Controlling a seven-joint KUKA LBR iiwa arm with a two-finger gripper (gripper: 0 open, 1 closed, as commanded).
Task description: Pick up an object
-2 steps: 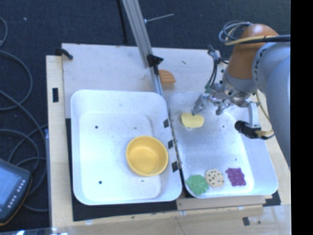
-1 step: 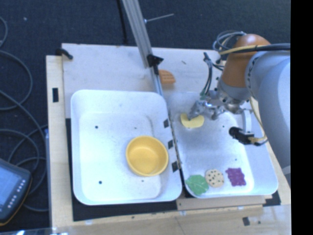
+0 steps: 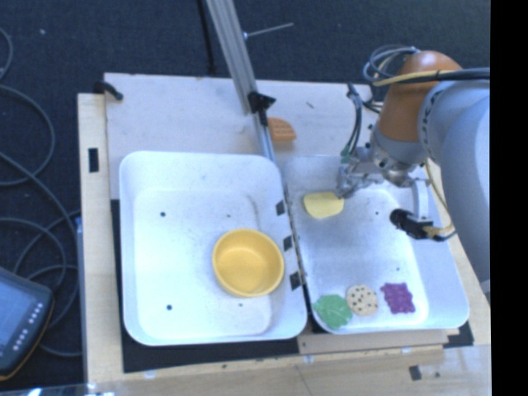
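Along the right bin's (image 3: 429, 304) near edge lie a green piece (image 3: 332, 310), a cookie (image 3: 361, 299) and a purple piece (image 3: 398, 297). Left, a yellow bowl (image 3: 247, 262) sits in the other bin (image 3: 148, 221). Farther back, the gripper (image 3: 345, 184) touches a pale yellow object (image 3: 322, 205); its grip is unclear. An orange item (image 3: 281, 130) lies half-hidden behind a metal post (image 3: 239, 64).

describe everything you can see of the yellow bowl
The yellow bowl is round, plain and smooth, plastic by the look of it, a deeper yellow at the rim. It sits upright, mouth up, with nothing visible inside. It rests on the floor of the left bin, toward that bin's right side. Nothing else touches it.
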